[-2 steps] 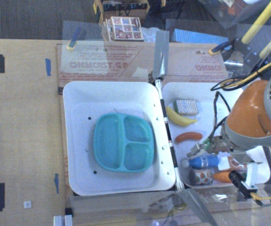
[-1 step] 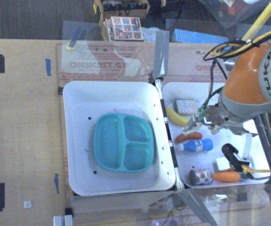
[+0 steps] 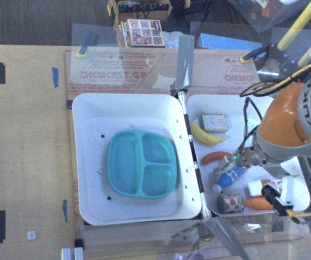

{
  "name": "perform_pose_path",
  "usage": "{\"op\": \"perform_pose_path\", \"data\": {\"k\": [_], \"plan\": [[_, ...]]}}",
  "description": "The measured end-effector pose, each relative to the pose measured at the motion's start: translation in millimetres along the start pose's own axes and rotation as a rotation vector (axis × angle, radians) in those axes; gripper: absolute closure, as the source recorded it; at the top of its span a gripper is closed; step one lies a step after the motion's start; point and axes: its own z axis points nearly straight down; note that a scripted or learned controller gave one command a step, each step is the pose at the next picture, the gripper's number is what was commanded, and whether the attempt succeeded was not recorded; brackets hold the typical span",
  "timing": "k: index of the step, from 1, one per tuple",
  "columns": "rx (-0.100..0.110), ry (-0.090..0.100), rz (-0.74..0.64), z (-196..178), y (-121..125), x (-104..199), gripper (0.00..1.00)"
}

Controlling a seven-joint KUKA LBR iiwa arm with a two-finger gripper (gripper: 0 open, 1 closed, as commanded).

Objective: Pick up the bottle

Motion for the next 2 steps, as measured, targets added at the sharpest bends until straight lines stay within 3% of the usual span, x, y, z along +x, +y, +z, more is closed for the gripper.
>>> {"op": "perform_pose_path", "data": {"k": [1,2], "plan": [[-0.011,-0.004,0.004,-11.6,2.3,-2.5,1.0],[0.005,0.001,-0.34,-149.9,46.8,67.3,1.0]]}}
